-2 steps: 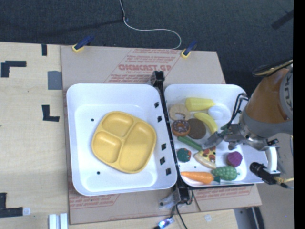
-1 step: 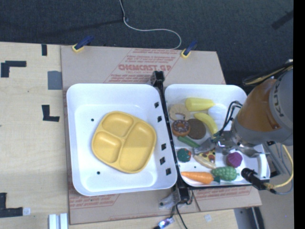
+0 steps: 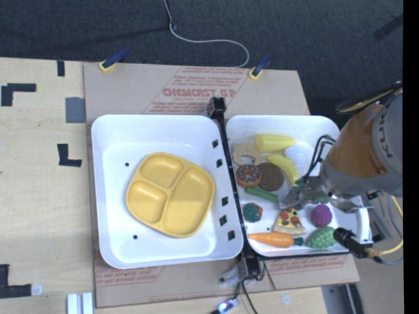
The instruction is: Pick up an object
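Observation:
The right bin (image 3: 327,124) holds several toy foods: a yellow corn piece (image 3: 275,141), a banana (image 3: 285,167), a white egg (image 3: 300,154), a sprinkled donut (image 3: 249,174), a brown cookie (image 3: 269,176), a green pod (image 3: 260,193), a pizza slice (image 3: 289,221), a carrot (image 3: 270,239), a purple plum (image 3: 321,214) and a green bunch (image 3: 321,238). My gripper (image 3: 298,197) is low in this bin, just above the pizza slice and right of the brown cookie. I see nothing lifted in it.
The left bin (image 3: 105,175) carries a yellow divided plate (image 3: 171,193). A black divider (image 3: 226,175) runs between the bins. The arm's orange band (image 3: 357,146) overhangs the right bin's right side. A small red and green toy (image 3: 253,210) lies by the divider.

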Robot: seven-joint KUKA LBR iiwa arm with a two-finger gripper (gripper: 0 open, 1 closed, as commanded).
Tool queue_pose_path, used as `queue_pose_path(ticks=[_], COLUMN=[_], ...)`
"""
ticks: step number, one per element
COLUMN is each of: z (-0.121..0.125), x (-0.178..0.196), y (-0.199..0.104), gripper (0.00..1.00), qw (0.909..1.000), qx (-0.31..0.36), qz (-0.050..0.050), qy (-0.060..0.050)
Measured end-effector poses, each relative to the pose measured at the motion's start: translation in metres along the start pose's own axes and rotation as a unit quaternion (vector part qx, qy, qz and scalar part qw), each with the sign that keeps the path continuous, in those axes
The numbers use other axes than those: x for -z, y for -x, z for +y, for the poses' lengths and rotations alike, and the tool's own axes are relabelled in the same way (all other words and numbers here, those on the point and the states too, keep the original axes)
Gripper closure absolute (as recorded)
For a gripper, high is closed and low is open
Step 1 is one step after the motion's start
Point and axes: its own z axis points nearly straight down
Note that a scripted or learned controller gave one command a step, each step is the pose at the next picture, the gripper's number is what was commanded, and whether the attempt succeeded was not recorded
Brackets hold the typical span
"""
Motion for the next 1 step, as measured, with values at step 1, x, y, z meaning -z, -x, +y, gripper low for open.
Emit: queue_pose_path(ticks=[1], z=[-0.002], x=[0.0621], y=[-0.0003], gripper=[1.0], qw=[1.0], qx=[0.0], qz=[-0.001], qy=[0.0])
